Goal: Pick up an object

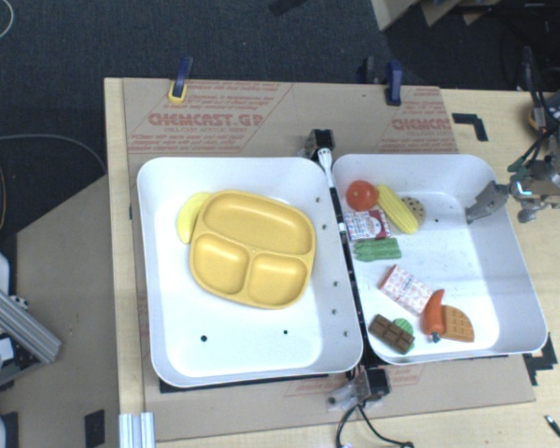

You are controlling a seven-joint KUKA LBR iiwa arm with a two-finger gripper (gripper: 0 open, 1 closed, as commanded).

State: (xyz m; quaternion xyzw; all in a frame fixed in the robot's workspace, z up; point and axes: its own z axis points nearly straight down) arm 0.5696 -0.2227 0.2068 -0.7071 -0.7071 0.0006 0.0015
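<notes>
Gripper parked at the right bin's edge, nothing in it

Well, biggest thing first: the bench (261,110), a brown board w/ red lettering, clamped at the far edge. On it sit two shallow white bins side by side, touching along the middle. The left bin (168,278) holds a yellow divided plate (252,248) w/ three compartments, lying a bit toward the far side, and a yellow banana-like piece (189,215) tucked just under the plate's far-left rim.

The right bin (485,259) has the small stuff, mostly along its left half. Near the far-left corner: a red tomato (360,194), w/ a yellow corn cob (398,210) just beside it on the right and a speckled round cookie (413,207) touching the cob's far side. Below the tomato, a red-and-white packet (366,224), then a green flat piece (377,248) right under that. Mid-bin, a pink-checked packet (406,288) lies tilted. Toward the near edge: an orange carrot (434,314) leaning against a waffle-like piece (456,325), and left of them a brown chocolate bar (388,332) w/ a small green bit (403,326) next to it.

The gripper (490,202) comes in from the right, over the right bin's far-right corner, well apart from all the toys. One grey finger (485,203) points down-left toward the bin floor; can't tell how wide the fingers stand, but nothing's between them.
</notes>
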